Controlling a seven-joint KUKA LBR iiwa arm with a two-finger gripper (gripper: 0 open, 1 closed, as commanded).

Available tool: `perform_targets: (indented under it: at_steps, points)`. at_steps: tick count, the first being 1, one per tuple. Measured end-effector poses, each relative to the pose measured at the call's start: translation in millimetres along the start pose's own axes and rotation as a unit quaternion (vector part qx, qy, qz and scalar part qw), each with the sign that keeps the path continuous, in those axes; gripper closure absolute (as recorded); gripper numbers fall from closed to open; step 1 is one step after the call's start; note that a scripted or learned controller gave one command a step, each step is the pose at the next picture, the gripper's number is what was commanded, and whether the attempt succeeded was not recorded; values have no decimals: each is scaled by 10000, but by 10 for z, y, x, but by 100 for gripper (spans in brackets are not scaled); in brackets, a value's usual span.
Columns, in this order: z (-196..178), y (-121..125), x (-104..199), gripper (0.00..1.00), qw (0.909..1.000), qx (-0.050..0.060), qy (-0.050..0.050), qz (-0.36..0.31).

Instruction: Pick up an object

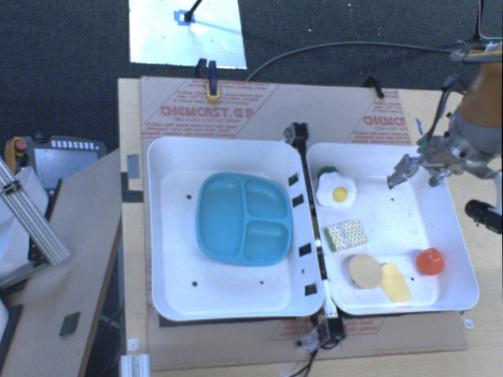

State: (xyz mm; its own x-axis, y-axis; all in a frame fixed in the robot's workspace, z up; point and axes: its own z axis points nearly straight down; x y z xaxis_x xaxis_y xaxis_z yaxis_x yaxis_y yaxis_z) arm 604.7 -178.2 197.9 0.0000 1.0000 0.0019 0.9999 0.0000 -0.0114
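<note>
Nearest, right bin (464,289) w/ yellow piece (395,282), tan disc (365,271) & red ball (430,261) along its near side; gripper (416,171) above far side, fingers spread, nothing between: approach stage, I judge—next descend onto one.

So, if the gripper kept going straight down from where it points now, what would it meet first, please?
Probably bare floor of the right bin; the gripper hangs above it, right of the fried egg. Depth is unclear.
</note>
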Motion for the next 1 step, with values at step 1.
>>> perform_targets:
  at_steps: [1]
  points:
    - [-79,29,6,0,10000,-64,-12,-15]
